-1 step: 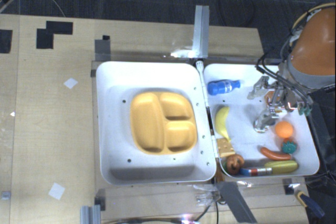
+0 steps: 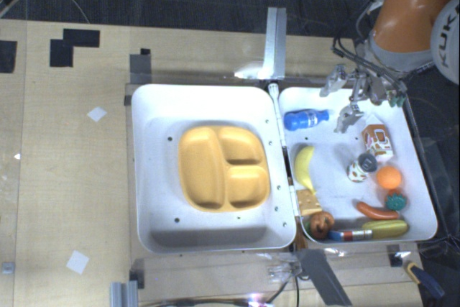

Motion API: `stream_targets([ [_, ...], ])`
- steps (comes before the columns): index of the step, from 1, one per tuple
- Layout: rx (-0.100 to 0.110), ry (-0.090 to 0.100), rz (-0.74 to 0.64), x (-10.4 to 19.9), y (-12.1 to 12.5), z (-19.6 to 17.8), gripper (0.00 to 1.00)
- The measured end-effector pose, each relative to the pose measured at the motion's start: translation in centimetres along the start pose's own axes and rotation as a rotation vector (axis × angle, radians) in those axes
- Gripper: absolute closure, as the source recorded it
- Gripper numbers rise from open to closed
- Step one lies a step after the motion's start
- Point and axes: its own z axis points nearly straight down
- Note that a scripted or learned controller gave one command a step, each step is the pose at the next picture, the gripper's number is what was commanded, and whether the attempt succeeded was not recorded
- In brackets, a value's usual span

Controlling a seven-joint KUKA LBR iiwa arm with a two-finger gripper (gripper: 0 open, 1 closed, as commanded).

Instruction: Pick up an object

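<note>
- Right bin (image 2: 424, 187): shallow white plastic, rounded corners, holds about nine small objects; none between the gripper fingers.
- One blue bottle (image 2: 305, 118), lying on its side near the bin's far-left corner, cap toward the right.
- One banana (image 2: 305, 165), yellow, curved, along the left wall, mid-length.
- One brown block-like piece (image 2: 310, 202) just below the banana, against the left wall.
- One reddish-brown round fruit (image 2: 320, 223) at the near-left corner, touching the block.
- One marker-like stick (image 2: 350, 234), thin, along the near wall.
- One long yellow-green rounded piece (image 2: 384, 228) on the near wall, just right of the stick.
- One red-orange sausage shape (image 2: 375, 211) just above it.
- One orange ball (image 2: 389, 178) near the right wall, with a small teal-green thing (image 2: 397, 202) just below it.
- One orange-and-white packet (image 2: 377, 141) and one small white figure with a dark top (image 2: 361, 168), mid-bin toward the right.
- Gripper (image 2: 350, 108): metal, over the far part of the right bin, right of the bottle; fingers point down, can't tell if spread or pressed together.
- Arm (image 2: 411, 11): orange rounded shell, grey wrist, cables, over the far-right corner.
- Left bin (image 2: 154, 154): same white plastic, holds one yellow tray (image 2: 223, 167), glossy, rounded square, three compartments, centred.
- Bench (image 2: 65, 176): pale wood, black tape squares at its far-left corner.
</note>
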Motion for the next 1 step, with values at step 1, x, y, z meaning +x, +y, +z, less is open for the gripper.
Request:
stream_targets([
  [1, 0.000, 0.002, 0.105, -0.35, 2.83, 8.02, 0.00],
])
